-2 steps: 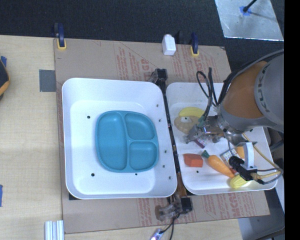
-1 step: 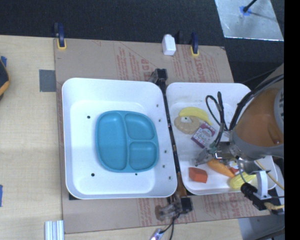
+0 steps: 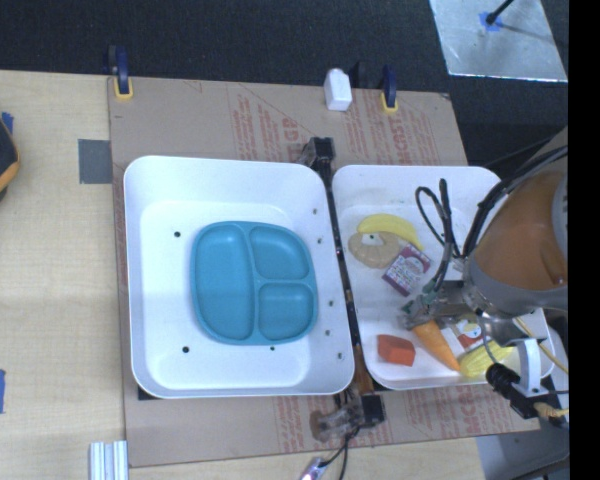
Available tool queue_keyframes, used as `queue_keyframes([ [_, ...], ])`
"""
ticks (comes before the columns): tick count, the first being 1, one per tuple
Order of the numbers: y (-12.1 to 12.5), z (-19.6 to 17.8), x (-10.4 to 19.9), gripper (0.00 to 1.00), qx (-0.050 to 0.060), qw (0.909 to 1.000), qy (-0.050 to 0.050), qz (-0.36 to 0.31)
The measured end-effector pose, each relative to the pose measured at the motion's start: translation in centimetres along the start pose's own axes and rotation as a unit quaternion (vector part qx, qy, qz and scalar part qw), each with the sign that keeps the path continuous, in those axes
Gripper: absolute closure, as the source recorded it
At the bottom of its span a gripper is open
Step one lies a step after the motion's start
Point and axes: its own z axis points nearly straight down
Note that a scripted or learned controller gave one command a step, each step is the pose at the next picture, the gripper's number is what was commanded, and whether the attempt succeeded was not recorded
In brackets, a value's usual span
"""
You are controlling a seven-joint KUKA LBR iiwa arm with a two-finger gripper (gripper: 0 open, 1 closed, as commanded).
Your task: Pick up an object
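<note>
Down at the near right of the right bin (image 3: 375, 180), low over the clutter: claw (image 3: 435, 308), seemingly right at the upper end of the carrot (image 3: 437, 344). Impossible to tell whether released, clenched or grasping; too much wrist and cable in the way. Carrot lying aslant, long axis running from far-left to near-right, its body extending nearward and rightward from the claw. Just left of it, a red block (image 3: 396, 349); farther off, toward the bin's far side, a banana (image 3: 390, 228), a tan disc (image 3: 373, 249) and a purple packet (image 3: 406, 269). Likely best closed across the carrot's narrow width, not along its length. Left bin (image 3: 145, 268) with 1 blue tray (image 3: 252, 280), well apart.
</note>
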Motion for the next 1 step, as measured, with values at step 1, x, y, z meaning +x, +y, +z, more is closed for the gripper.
queue_keyframes([
  [1,2.71,-9.08,4.72,1.0,-0.002,1.0,0.0,0.002],
])
